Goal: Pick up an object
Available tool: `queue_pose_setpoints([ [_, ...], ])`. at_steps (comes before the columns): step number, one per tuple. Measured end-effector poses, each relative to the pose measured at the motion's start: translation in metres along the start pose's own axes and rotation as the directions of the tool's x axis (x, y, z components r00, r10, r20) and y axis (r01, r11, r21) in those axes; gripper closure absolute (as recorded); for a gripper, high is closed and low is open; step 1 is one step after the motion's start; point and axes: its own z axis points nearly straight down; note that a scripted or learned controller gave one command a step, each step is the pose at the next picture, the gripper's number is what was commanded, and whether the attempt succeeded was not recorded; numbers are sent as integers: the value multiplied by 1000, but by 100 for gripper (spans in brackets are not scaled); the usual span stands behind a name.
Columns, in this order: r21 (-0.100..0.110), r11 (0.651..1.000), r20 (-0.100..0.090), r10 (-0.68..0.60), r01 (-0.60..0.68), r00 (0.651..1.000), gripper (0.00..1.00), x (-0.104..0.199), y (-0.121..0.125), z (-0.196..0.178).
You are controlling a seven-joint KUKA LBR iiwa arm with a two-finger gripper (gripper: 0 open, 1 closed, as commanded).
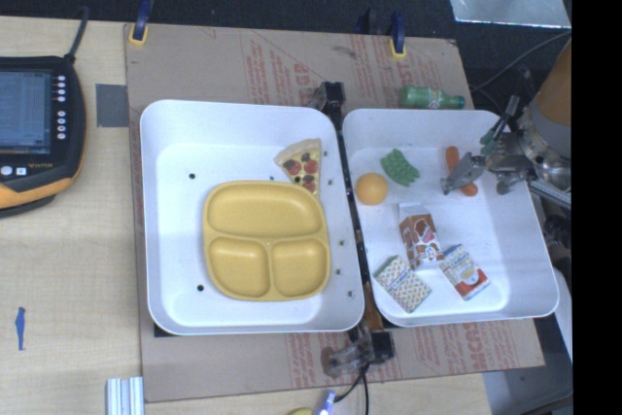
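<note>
The arm enters from the right and its gripper (478, 172) hangs over the upper right part of the right bin (540, 253). The 2 fingers look spread apart with nothing between them, so the gripper is released and holds nothing. Just beside the fingertips, and partly hidden by them, lies a small orange, carrot-like piece (454, 157); it appears to be the nearest candidate for the pick.

The same bin carries 5 other loose items: a green ridged piece (398, 166), an orange ball (370, 189), a brown-and-white packet (419, 239), a checked packet (402, 283) and a red-and-white packet (464, 271). The left bin (160, 238) holds a yellow divided plate (266, 239) and a pizza slice toy (302, 163) touching the plate's upper right rim.

To do the step well, the program would probably need to centre the open fingers across the carrot-like piece's narrow width, not along its length, before descending. The piece is low and thin (it may roll or slip sideways), so the fingers should reach close to the bin floor before closing. The green ridged piece sits near but apart, leaving room for the left finger. Whether the fingertips are already at floor height cannot be told from this slanted view. A lift should follow only once the piece sits visibly between the fingers.
</note>
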Motion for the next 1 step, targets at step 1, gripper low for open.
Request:
queue_pose_setpoints([
  [1,2,1000,0,-1,1,1000,0,48,6,107],
])
